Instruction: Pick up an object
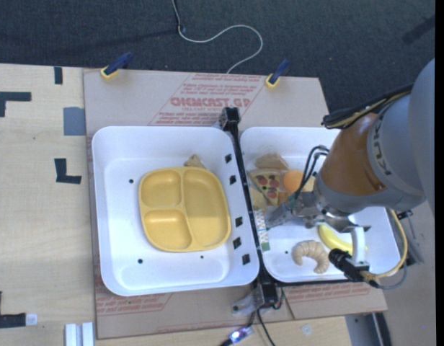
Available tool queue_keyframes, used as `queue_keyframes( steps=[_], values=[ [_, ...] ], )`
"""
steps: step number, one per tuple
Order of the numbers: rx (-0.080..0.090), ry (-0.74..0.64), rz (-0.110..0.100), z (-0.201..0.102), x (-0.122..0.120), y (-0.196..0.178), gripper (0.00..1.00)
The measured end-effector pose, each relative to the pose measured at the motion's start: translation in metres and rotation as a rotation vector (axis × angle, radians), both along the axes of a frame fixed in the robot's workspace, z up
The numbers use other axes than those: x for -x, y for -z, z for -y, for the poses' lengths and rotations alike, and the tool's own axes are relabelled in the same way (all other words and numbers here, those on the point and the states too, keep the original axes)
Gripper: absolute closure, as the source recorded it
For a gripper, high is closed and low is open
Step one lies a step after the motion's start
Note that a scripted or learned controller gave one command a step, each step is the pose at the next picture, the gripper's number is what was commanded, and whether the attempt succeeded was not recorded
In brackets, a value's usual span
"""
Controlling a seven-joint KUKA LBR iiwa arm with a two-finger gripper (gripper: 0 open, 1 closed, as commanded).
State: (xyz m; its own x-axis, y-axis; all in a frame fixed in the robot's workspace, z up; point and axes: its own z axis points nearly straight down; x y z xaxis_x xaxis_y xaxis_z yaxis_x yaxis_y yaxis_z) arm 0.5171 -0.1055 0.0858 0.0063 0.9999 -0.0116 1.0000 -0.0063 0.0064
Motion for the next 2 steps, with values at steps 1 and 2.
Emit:
queue_keyframes(
  steps=[1, 2],
  values=[
    [-0.006, -0.004, -0.005, -0.003, 0.001, -0.010, 1.00],
    [-0.012, -0.009, -0.005, -0.013, -0.006, -0.061, 1.00]
  ],
)
